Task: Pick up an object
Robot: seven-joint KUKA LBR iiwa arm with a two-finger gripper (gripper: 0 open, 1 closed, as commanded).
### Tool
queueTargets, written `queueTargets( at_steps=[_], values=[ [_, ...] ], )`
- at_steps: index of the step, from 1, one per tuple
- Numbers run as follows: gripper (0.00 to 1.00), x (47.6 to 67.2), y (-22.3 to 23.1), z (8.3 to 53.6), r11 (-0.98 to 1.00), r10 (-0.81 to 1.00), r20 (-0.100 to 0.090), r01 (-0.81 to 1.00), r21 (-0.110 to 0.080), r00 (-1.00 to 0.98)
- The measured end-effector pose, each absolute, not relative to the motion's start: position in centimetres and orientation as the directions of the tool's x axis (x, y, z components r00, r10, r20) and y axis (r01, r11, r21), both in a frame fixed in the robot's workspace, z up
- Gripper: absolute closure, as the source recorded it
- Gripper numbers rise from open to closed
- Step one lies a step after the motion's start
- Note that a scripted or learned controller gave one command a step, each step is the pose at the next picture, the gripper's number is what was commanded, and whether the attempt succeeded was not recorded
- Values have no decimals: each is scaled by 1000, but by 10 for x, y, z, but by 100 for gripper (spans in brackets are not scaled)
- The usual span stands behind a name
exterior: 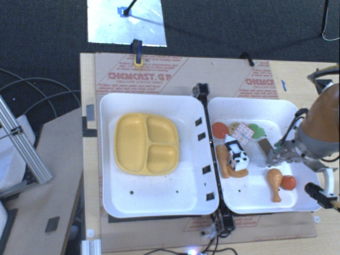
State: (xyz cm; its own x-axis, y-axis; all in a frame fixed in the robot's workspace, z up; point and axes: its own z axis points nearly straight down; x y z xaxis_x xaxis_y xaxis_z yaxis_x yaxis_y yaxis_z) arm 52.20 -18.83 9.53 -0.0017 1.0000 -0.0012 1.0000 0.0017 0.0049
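The right bin (249, 203) holds several toy foods. A red round piece (220, 129), a speckled cracker (241, 132) and a green piece (257, 130) lie at its far side. An orange sausage (222, 160) and a black-and-white toy (237, 155) lie at the left. A tan drumstick (274, 182) and a red ball (288, 183) lie near the front. My gripper (272, 155) is low inside this bin, just above the drumstick and right of the black-and-white toy. Nothing shows clearly in its grasp.
The left bin (119, 195) holds a yellow divided plate (146, 143). A black divider with clips (207, 142) runs between the bins. The arm's orange band (324, 118) hangs over the right bin's right edge. Cardboard (175, 73) lies under both bins.
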Motion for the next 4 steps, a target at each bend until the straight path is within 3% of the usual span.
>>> queueTargets(
  at_steps=[4],
  values=[
    [100,527,-189,138,3,1000,-2,1000,18,-3]
  ],
)
